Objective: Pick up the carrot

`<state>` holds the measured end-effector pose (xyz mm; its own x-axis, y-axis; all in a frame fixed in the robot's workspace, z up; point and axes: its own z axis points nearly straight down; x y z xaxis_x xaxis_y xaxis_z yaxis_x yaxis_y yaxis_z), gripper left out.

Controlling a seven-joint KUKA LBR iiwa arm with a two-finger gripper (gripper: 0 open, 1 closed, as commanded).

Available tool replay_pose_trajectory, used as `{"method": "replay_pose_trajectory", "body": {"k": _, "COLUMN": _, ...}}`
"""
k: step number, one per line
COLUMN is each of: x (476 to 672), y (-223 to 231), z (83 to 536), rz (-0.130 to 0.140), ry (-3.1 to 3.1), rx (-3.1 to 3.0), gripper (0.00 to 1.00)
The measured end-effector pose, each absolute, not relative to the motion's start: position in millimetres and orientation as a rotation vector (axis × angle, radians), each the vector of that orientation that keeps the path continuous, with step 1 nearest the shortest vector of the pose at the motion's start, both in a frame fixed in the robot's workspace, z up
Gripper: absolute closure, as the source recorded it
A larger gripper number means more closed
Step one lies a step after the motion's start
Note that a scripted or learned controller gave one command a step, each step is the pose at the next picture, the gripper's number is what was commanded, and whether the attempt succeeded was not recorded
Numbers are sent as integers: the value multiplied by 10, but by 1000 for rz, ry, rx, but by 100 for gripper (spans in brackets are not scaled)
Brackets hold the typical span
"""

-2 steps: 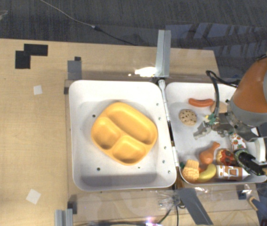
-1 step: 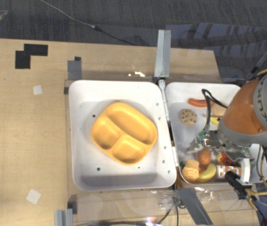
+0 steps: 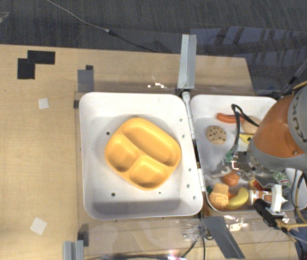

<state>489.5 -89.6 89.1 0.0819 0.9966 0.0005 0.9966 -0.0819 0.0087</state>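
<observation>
In the right bin [image 3: 207,108], an orange piece that looks like the carrot [image 3: 230,178] lies near the front, partly covered by the gripper. My gripper [image 3: 233,166] hangs low over it, at or just above its far end. From this view I cannot make out whether the carrot is in its grasp. The grey arm with its orange band [image 3: 275,134] reaches in from the right and hides the right half of this bin.
A yellow corn piece [image 3: 219,197] and a banana [image 3: 239,198] crowd the carrot's front side. A round cookie [image 3: 215,134] and a red-orange sausage-shaped piece [image 3: 226,117] lie farther back. The left bin [image 3: 93,199] holds a yellow divided plate [image 3: 142,151].
</observation>
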Motion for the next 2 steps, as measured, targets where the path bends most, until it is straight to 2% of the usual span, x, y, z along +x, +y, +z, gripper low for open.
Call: {"method": "replay_pose_trajectory", "body": {"k": 2, "x": 4908, "y": -856, "z": 890, "rz": 17, "ry": 1936, "rx": 2464, "gripper": 0}}
